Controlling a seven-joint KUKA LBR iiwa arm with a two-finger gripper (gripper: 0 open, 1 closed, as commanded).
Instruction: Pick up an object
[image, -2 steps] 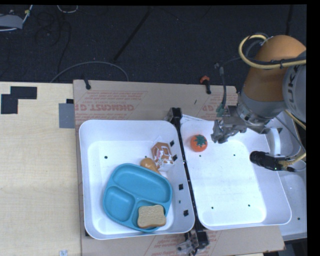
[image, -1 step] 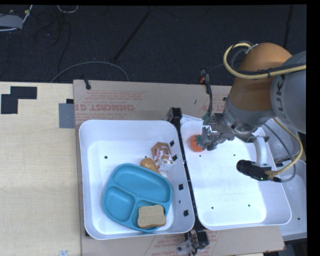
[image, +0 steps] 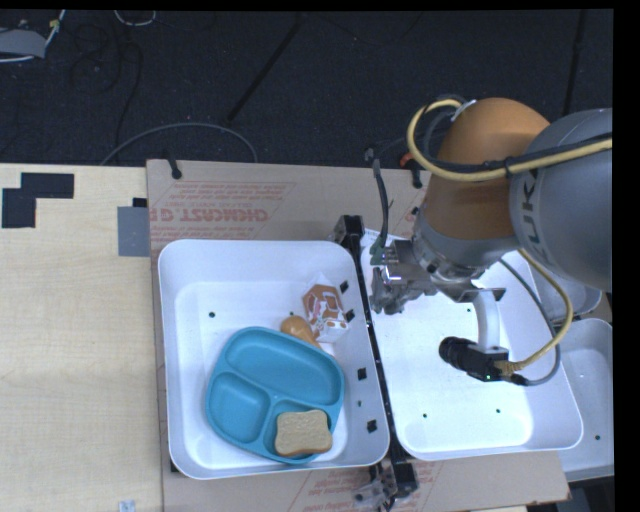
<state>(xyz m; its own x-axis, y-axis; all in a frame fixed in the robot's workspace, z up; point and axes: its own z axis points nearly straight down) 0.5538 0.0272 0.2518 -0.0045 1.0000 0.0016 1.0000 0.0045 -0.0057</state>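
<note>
The left bin (image: 190, 300) holds a blue divided plate (image: 262, 385) with a slice of toast (image: 303, 432) in its near compartment. Beyond the plate's far edge lie a small orange-brown lump (image: 298, 328) and a brown-and-white patterned packet (image: 324, 306). My gripper (image: 387, 292) hangs over the left edge of the right bin (image: 450, 425), just right of the divider between the bins. It is a short way right of the packet and nothing shows in its grasp.
The grey arm with its orange band (image: 490, 150) covers the far part of the right bin. A black fitting on a yellow cable (image: 472, 358) hangs over that bin's middle. Cardboard (image: 230, 205) lies under both bins, and the wooden bench (image: 70, 340) extends left.
</note>
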